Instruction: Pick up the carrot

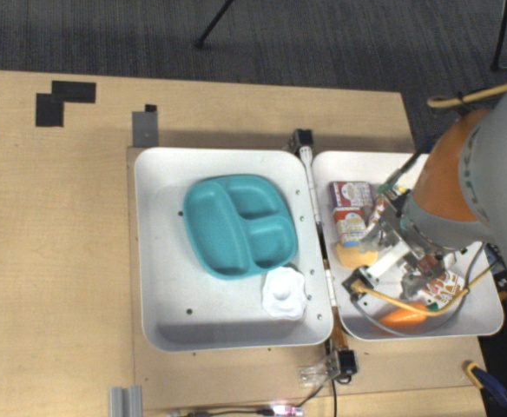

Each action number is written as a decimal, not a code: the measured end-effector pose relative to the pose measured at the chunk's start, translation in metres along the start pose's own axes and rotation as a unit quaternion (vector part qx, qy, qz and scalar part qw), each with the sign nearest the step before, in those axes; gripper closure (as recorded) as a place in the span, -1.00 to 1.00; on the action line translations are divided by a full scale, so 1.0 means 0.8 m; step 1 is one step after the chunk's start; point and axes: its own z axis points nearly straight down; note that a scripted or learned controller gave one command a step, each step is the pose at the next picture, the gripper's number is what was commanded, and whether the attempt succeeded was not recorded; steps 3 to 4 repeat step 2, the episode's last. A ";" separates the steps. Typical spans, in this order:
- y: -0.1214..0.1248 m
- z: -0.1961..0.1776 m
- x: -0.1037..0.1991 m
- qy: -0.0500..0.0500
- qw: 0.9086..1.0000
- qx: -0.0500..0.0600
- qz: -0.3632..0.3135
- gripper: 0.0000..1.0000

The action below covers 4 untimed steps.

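- Nearest us, the carrot (405, 316) lies in the right bin (490, 321), close to its 6 o'clock wall, orange against the white floor.
- The gripper (417, 283) hangs just past the carrot, at the carrot's 12 o'clock. We cannot tell whether it is spread or closed, nor whether it touches the carrot.
- In the left bin (149, 259), a white lump (284, 292) sits toward the 5 o'clock corner, touching the tray's near edge.
- A yellow piece (349, 254) rests at the gripper's 10 o'clock, near the wall between the bins.
- The teal tray (236, 224), with its compartments, fills the middle of the left bin.
- A carton (351, 205) lies at the yellow piece's 12 o'clock, just beside it.
- The arm (497, 159) comes in from 3 o'clock, its orange band over the right bin's far side.
- The bench (54, 259) spreads out at 9 o'clock.
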 end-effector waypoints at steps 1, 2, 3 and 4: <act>-0.019 0.000 0.014 0.001 0.999 0.000 0.042 -1.00; -0.031 0.001 0.022 -0.001 0.996 0.001 -0.087 -1.00; -0.031 0.001 0.022 -0.001 0.996 0.001 -0.087 -1.00; -0.031 0.001 0.022 -0.001 0.996 0.001 -0.087 -1.00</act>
